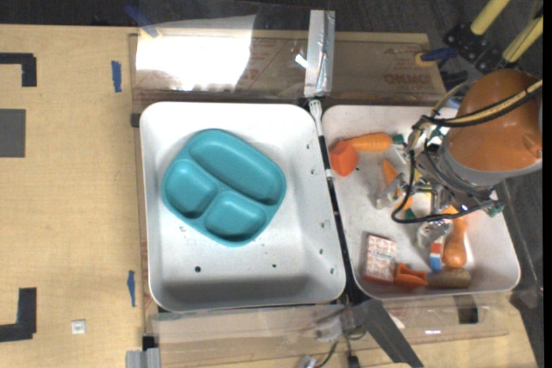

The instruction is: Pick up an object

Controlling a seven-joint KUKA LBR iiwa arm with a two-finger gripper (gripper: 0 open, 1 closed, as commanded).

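the gripper (412, 185) hangs low in the right bin (504, 267), its wrist hiding much; whether the jaws are apart or together i cannot tell. nearest candidate is the orange cup (355, 151), up and left of it, long axis running left-right. i count roughly five small items there, possibly more underneath. the left bin (293, 271) holds one teal tray (224, 185).

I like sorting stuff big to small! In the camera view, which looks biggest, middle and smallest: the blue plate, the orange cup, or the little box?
1. The blue plate, by far the largest.
2. and 3. The orange cup and the little box look about the same size, so I won't rank them.
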